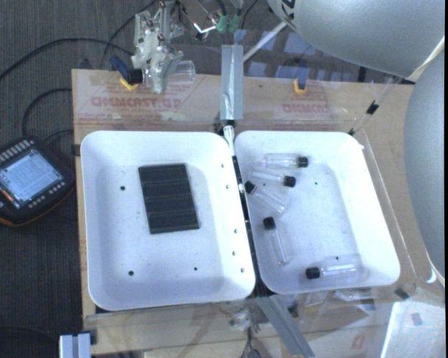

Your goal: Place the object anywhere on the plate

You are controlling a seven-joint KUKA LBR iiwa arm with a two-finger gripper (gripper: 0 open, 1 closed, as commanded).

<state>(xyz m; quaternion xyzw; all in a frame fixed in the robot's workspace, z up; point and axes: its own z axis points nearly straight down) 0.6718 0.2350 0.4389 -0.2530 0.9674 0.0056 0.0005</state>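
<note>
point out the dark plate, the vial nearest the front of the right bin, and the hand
dark plate (169,198): camera view, centre of its ribbed top, left bin.
front vial (333,270): camera view, clear body beside its black cap.
hand (158,64): camera view, between its fingertips, above the bench's far edge.

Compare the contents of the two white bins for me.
The left bin holds one flat dark ribbed plate; the right bin holds several clear vials with black caps. The plate lies squarely near the left bin's middle; the vials are scattered at differing angles across the right bin. Both bins are shallow and white.
</note>
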